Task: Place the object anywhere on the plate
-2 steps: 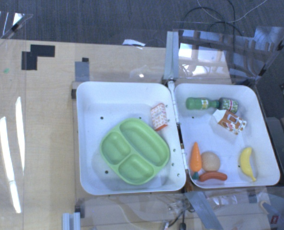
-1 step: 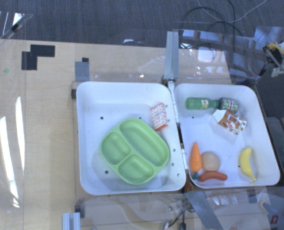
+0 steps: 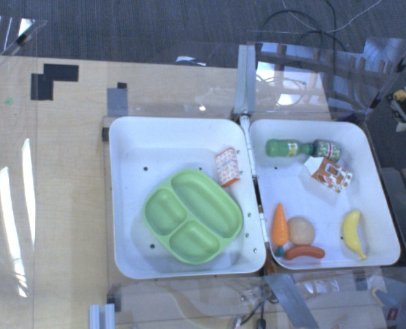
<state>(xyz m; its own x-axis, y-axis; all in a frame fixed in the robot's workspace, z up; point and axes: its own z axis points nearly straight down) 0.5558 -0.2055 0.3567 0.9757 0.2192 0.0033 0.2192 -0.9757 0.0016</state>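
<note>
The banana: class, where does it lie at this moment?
The banana lies in the right bin, near its lower right corner, right of the round beige ball.

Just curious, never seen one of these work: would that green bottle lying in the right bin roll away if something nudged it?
Probably. The bottle is round and lies on its side on the smooth bin floor. It looks glossy, so likely slippery.

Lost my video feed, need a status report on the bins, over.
Green plate in left bin, nothing on it. Small carton beside plate's upper right rim. Bottle, carrot, banana in right bin.
</note>
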